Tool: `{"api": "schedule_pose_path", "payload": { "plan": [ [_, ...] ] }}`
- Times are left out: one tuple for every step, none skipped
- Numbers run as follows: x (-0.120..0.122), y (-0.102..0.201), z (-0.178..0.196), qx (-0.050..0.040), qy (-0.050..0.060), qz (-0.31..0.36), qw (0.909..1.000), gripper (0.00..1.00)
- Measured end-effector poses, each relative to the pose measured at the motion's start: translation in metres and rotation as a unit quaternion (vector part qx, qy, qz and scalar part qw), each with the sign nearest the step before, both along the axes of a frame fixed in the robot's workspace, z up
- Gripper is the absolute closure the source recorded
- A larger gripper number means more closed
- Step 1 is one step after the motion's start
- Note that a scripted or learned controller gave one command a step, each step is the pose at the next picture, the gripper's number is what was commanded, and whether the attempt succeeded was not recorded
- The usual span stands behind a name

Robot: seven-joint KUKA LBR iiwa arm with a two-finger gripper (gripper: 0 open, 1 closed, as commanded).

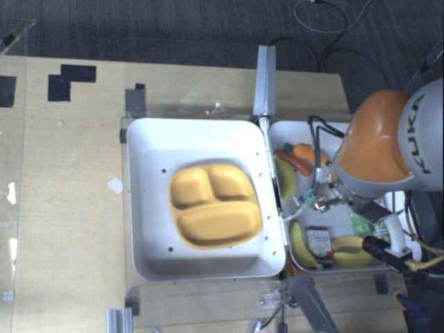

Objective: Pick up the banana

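Camera view: yellow curved banana (302,245) (brown-tipped), right bin (300,127).

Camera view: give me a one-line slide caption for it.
KUKA arm reaching over the right bin of bananas and a carrot; yellow divided tray in the left bin.

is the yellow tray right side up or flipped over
Right side up. The tray lies flat in the left bin with its three compartments facing up, rims raised around each hollow.
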State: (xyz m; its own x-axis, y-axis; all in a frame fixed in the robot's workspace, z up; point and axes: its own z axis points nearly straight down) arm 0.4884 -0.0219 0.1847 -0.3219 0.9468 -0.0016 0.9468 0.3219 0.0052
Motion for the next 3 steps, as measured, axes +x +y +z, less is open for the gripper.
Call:
{"api": "schedule_pose_path", "payload": {
  "plan": [
    [0.034, -0.043, 0.033, 0.0001, 0.001, -0.072, 0.9974, 0.00],
    [0.015, 0.046, 0.000, 0.0008, 0.001, -0.120, 0.9928, 0.00],
    [-0.001, 0.054, 0.000, 0.0007, 0.001, -0.110, 0.9939, 0.00]
  ]
}}
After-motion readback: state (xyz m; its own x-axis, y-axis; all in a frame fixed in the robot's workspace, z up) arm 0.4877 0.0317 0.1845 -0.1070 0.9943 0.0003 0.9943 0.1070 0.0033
